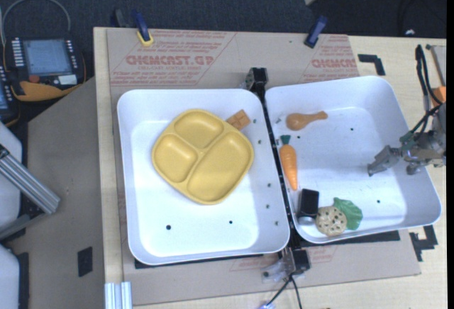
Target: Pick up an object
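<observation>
My gripper (392,164) hangs over the right side of the right bin (355,95), fingers open with nothing between them. The arm comes in from the right edge. Well left of the gripper, along the bin's left wall, lies an orange carrot (289,166). A tan spoon-shaped toy (305,119) rests near the bin's back left. At the front left sit a black block (308,202), a speckled cookie (328,221) and a green leafy piece (348,211).
The left bin (142,180) holds a yellow divided plate (203,156) with a small brown block (238,118) at its back right corner. A black divider clamp (257,78) sits between the bins. Cables hang at the far right edge.
</observation>
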`<state>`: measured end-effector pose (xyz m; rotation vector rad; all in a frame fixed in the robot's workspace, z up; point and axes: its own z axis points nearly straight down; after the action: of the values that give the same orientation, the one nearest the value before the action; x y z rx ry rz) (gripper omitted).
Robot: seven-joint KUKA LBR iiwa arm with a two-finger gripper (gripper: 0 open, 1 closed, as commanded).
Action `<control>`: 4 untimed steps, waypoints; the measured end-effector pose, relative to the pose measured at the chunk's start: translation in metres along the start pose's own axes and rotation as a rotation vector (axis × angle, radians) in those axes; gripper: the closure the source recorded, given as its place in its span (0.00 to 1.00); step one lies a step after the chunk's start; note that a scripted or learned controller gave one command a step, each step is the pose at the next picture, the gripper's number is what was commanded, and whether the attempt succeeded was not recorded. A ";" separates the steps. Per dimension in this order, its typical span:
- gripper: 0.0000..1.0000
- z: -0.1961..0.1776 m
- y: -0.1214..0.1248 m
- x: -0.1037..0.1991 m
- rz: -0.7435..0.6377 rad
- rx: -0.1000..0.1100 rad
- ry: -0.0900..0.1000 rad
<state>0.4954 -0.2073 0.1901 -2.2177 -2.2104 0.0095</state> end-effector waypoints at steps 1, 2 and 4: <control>0.00 -0.005 0.003 0.000 -0.003 -0.011 -0.003; 0.00 0.056 -0.005 0.001 -0.002 -0.004 0.000; 1.00 0.085 0.001 0.002 -0.005 -0.025 -0.001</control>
<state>0.4957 -0.2053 0.1051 -2.2254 -2.2285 -0.0180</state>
